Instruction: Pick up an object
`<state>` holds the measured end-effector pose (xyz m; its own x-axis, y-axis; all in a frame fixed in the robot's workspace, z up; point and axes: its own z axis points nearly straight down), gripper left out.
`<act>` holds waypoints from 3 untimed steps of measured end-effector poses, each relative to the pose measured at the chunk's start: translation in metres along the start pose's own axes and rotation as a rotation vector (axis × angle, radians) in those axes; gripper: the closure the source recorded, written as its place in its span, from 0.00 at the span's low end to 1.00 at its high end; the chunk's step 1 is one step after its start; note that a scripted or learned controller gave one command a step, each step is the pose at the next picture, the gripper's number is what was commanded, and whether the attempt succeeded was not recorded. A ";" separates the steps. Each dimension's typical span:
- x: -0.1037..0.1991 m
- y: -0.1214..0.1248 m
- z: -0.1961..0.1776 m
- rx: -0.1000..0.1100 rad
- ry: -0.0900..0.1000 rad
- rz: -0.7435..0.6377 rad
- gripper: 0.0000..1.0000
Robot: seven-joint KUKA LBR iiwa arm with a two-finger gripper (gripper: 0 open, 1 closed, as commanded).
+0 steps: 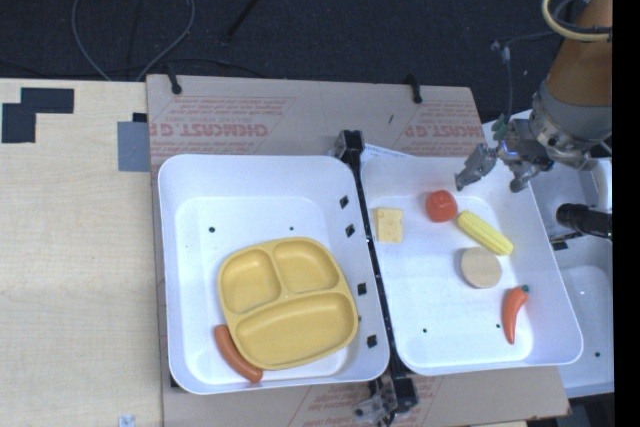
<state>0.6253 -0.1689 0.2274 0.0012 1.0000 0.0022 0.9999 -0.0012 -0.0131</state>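
Approach phase: gripper (pixel 497 171) hovers spread wide, gripping nothing (tomato (pixel 441 206) sits closest), needing a descent.

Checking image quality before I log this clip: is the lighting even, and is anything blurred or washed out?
Camera view: both white bins are bright and a little washed out, with soft, faint shadows; the floor at the top is very dark. The yellow tray, tomato and corn look reasonably sharp. The gripper is soft and small, so its fingers are hard to read.
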 end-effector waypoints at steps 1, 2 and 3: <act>0.000 0.002 -0.007 -0.012 -0.002 -0.002 0.00; -0.001 0.000 0.036 -0.007 -0.001 -0.001 0.00; 0.008 0.004 0.095 -0.005 0.000 -0.003 0.00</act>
<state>0.6279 -0.1604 0.1325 -0.0019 1.0000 0.0023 1.0000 0.0019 -0.0085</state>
